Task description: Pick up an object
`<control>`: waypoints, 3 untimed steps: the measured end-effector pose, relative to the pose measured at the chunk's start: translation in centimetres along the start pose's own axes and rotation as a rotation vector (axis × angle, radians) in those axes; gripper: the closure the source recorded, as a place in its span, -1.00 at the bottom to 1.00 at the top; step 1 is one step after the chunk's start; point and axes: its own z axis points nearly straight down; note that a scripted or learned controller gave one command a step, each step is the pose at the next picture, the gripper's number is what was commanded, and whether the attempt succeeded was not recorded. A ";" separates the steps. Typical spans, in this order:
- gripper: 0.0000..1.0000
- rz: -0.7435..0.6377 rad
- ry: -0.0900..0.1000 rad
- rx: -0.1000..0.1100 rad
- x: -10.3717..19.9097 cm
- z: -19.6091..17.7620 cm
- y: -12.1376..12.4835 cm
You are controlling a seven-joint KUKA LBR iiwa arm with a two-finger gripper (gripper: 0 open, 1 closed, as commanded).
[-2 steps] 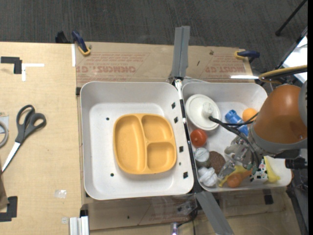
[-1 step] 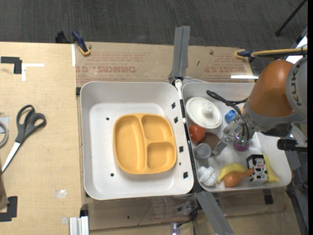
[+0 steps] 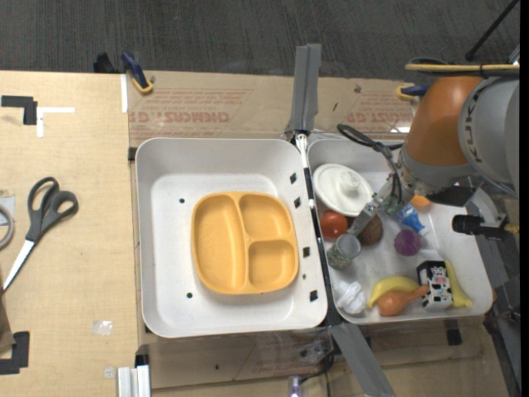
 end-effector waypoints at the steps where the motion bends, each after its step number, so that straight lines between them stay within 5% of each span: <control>1: 1.00 -0.002 0.001 0.004 0.1 -0.9 -0.1; 2: 1.00 0.395 -0.010 -0.011 -2.0 0.1 3.7; 3: 1.00 0.517 -0.007 -0.019 -4.9 -14.6 0.3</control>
